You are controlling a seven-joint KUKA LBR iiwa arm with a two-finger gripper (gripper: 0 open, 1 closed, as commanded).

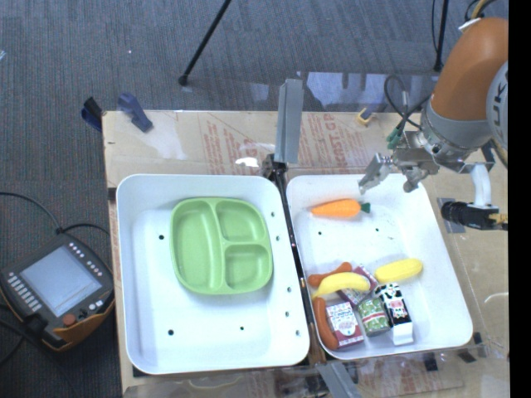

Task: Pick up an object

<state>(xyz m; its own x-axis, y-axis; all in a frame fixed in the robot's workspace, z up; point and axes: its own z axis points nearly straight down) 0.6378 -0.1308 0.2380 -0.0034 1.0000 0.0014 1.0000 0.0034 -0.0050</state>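
Observation:
My gripper (390,179) hangs above the far edge of the right bin (431,222), fingers spread open with nothing between them. An orange carrot (336,210) lies just below and left of it, near the bin's far wall. Toward the bin's near side lie two yellow bananas (398,269) (341,283), a red sausage (323,320), and small cartons (344,323) (397,309) packed together.
The left bin (141,305) holds a green divided plate (221,244). A grey upright post (289,123) stands at the far end between the bins. A teach pendant (54,288) lies on the floor to the left. A tripod leg (211,31) crosses the back.

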